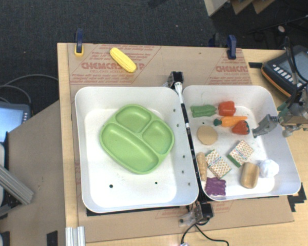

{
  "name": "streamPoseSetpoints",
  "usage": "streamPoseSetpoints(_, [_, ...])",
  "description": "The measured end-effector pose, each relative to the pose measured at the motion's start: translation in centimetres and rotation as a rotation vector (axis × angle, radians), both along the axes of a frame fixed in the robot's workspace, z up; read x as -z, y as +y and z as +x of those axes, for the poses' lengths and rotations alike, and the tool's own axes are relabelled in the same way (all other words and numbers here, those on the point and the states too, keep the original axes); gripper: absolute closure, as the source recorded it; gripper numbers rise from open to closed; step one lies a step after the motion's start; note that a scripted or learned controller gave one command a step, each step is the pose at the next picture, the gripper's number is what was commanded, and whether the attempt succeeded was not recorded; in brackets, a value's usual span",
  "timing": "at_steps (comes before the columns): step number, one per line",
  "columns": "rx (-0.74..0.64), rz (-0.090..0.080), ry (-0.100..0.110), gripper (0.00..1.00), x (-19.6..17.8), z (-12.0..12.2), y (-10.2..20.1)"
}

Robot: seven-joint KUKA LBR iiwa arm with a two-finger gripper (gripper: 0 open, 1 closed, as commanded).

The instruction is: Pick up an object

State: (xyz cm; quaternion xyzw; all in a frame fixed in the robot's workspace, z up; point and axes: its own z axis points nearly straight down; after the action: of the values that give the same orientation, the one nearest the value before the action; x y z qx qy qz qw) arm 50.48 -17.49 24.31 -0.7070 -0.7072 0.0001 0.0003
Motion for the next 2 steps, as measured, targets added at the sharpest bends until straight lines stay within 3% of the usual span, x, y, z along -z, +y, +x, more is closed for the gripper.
streamPoseSetpoints(1, [-0.001, 0.000, 0.003, 0.00, 16.6, 5.0, -1.6])
streamPoseSetpoints(2, [-0.005, -0.002, -0.008, 0.00, 15.8, 13.3, -0.8])
